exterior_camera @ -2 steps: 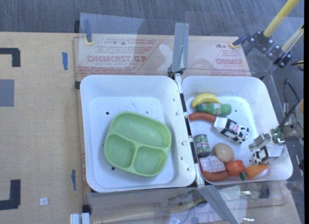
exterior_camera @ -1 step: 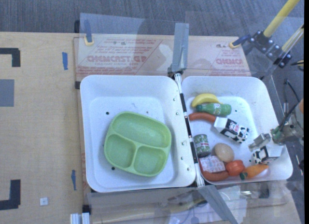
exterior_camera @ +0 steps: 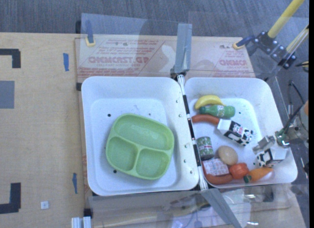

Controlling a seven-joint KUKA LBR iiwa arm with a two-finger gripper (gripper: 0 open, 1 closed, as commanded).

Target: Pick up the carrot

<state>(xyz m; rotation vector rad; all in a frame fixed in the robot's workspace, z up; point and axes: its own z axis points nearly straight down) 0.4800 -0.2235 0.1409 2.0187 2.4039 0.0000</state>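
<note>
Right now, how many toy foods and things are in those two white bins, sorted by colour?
Green: 3 – divided plate, bottle, small can
Yellow: 1 – banana
Red or orange: 4 – sausage, second sausage, tomato, carrot
Black and white: 2 – milk carton, smaller one
Tan: 1 – egg-like ball
Pink and white: 1 – packet
Total: 12

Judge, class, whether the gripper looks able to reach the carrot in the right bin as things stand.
Probably yes. The carrot lies bare on top at the right bin's near right corner, and the gripper hangs just beyond it. A tomato touches its left end, and a black-and-white carton crowds it.
</note>
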